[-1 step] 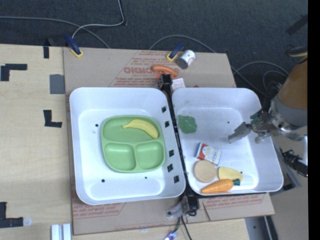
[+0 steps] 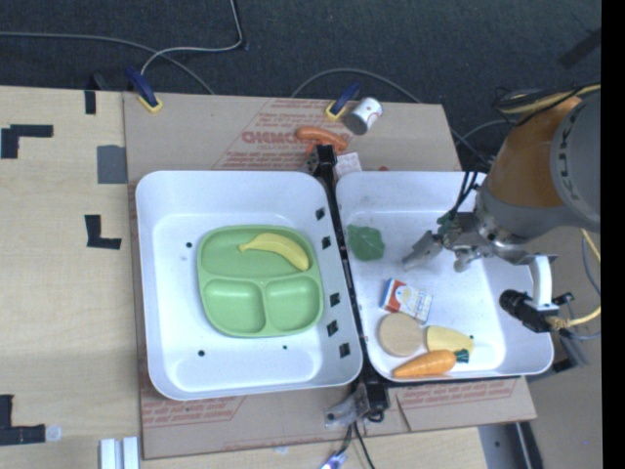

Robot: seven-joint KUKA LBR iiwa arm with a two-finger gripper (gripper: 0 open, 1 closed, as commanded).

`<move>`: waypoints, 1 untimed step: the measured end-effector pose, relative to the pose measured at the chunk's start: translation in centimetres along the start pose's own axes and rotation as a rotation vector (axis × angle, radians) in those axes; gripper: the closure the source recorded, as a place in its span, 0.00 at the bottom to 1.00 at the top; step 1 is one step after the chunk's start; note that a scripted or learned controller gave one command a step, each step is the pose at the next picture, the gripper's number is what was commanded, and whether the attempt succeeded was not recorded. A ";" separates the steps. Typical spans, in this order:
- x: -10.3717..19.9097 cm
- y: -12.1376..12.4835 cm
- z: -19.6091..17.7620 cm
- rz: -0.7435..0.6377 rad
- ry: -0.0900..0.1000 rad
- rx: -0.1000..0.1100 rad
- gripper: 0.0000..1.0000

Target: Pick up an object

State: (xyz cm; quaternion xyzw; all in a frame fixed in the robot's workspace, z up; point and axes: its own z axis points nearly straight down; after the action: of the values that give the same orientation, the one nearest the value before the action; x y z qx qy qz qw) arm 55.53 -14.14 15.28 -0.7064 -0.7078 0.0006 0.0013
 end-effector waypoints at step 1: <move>4.7 1.6 6.7 0.001 -0.001 -0.003 0.00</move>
State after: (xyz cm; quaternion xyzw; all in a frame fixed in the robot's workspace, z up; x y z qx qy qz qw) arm 57.10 -9.39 8.61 -0.7067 -0.7075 -0.0003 -0.0003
